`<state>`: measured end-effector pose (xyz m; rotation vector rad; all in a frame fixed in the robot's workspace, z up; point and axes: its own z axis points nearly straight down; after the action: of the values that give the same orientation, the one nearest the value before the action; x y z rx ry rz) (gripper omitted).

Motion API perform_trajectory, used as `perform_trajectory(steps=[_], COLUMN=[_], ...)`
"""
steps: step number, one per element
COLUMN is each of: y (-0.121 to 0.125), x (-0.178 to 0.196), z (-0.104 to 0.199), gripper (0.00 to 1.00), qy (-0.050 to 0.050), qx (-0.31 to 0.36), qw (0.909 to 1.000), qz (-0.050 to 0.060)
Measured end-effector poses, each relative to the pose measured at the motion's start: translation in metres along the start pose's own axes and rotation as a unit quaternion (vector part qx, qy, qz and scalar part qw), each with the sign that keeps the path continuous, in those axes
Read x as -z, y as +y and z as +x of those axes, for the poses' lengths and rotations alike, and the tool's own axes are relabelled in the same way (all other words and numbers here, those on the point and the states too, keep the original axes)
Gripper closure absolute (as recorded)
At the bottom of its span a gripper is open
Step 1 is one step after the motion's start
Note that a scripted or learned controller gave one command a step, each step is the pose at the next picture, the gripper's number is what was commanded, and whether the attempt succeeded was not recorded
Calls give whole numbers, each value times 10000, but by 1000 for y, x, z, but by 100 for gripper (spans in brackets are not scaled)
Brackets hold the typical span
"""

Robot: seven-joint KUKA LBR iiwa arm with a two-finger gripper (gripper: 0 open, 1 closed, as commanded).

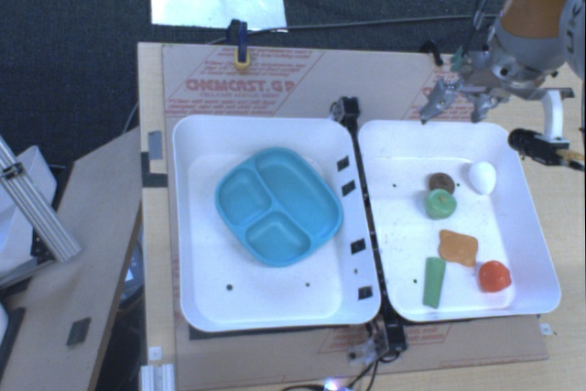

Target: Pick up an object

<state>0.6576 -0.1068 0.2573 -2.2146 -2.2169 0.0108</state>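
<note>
Nearest you and farthest from the end effector (457, 102), a green stick (433, 282) and red piece (494, 276) lie in the right bin (536, 224). Closer to it sit an orange piece (458, 247), green round (440, 204), brown piece (441, 182) and white egg (482, 178). It hovers above the bin's far rim, fingers spread, gripping nothing.

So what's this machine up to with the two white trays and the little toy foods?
A robot arm reaches in from the right, its gripper poised above the far edge of the right bin, holding nothing. That bin holds small toy foods: a white egg, a brown piece, a green round one, an orange piece, a green stick and a red one. The left bin holds a blue divided plate.
</note>
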Motion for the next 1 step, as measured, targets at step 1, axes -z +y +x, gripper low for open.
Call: perform_trajectory(steps=[1], y=[2], x=[8], z=[0], gripper=[0], qy=[-6], qx=[10], qw=[10000], qz=[-62])
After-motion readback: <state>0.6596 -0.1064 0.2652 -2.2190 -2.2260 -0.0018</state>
